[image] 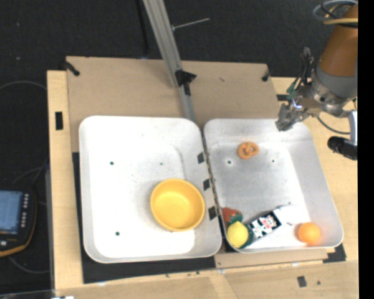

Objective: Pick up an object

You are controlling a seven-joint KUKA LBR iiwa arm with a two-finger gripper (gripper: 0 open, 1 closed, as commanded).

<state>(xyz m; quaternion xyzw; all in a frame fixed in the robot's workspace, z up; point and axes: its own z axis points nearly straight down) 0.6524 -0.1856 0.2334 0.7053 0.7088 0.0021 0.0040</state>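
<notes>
Two bins (112, 142) (299, 161), one bowl (177, 204) (yellow), five small items.

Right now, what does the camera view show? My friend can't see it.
A robot arm's gripper hangs over the far right corner of the right bin, which has a small orange pretzel, a lemon, a black-and-white box and an orange. The left bin has a yellow bowl.
</notes>
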